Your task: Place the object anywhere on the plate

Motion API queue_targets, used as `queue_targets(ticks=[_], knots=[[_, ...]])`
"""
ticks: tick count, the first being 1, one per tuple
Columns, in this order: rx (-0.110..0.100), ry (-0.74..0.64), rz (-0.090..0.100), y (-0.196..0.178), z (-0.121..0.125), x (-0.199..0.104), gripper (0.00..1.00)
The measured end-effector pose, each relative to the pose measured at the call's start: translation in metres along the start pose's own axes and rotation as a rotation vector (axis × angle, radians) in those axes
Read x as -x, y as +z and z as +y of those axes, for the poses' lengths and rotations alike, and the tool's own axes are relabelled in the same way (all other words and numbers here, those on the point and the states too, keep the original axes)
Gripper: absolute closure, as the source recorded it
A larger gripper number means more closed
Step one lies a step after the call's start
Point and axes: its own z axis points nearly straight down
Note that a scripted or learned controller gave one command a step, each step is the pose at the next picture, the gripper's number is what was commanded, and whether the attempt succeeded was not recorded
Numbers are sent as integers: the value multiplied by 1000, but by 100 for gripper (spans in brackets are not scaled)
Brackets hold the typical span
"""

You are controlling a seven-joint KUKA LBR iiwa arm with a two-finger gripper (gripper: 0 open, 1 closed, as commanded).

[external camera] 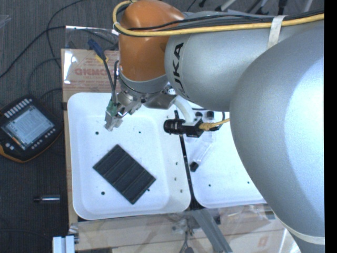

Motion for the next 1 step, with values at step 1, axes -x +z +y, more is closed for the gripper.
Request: queue_targets(ticks=[1], knots=[[24,-246,-28,38,57,34,100]])
